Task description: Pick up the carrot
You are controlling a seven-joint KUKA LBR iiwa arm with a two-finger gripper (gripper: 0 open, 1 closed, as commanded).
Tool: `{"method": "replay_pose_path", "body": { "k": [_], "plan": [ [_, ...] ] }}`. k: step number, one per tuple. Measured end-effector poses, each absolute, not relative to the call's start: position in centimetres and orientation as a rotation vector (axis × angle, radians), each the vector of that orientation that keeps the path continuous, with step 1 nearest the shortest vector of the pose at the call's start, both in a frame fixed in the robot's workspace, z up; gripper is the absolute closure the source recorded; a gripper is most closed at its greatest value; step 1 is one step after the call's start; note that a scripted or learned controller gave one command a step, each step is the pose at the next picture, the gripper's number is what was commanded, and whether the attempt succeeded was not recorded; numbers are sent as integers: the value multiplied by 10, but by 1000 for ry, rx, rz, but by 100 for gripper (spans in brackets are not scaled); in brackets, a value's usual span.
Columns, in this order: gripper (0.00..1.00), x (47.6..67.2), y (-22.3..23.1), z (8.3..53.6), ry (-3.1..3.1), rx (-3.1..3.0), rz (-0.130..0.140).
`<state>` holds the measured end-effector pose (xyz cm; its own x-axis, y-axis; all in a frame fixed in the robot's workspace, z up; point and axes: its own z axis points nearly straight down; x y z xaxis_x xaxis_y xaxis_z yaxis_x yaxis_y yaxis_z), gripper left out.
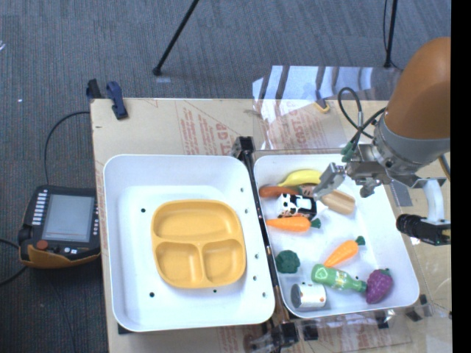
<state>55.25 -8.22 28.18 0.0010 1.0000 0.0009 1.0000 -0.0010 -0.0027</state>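
Right bin (401, 234) holds all the clutter; left bin (125, 197) holds just the yellow divided tray (197, 243), sitting centred, likely a drop target for other tasks, not needed here.

2 carrots in the right bin, so the target is ambiguous. Carrot A (291, 224) lies flat, near the bin's left wall, green top pointing right, just below the black-and-white cow toy (296, 205). Carrot B (343, 253) lies tilted, lower and more central, green top up-right, between the broccoli (288, 261) and the purple grapes (377, 285), just above the green bottle (337, 279).

Gripper (321, 189) hangs at the upper part of the right bin, arm coming in from the right, wrist angled down-left. It sits over the crowded cluster: banana (300, 176), a reddish sausage-like item (277, 191), cow toy, and a tan bread-like piece (340, 201). Fingers: cannot tell if apart or together (too small, dark against the toys). Nothing visibly between them.

Judgement: approach stage, no carrot lifted. Carrot A is the nearer one, just below-left of the gripper, so probably the target. Its long axis runs left-right, so closing across the short width makes sense. Risk: the cow toy touches or nearly touches carrot A, so the descent could catch the toy instead. Silver can (309, 296) sits at the bin's bottom edge, out of the way.
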Motion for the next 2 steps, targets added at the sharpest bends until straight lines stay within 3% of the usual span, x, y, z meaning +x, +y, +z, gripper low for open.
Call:
{"method": "replay_pose_path", "body": {
  "k": [1,2],
  "plan": [
    [0,535,-106,88,-2259,-2155,17],
    [0,612,-89,87,-2209,-2227,2]
  ]
}}
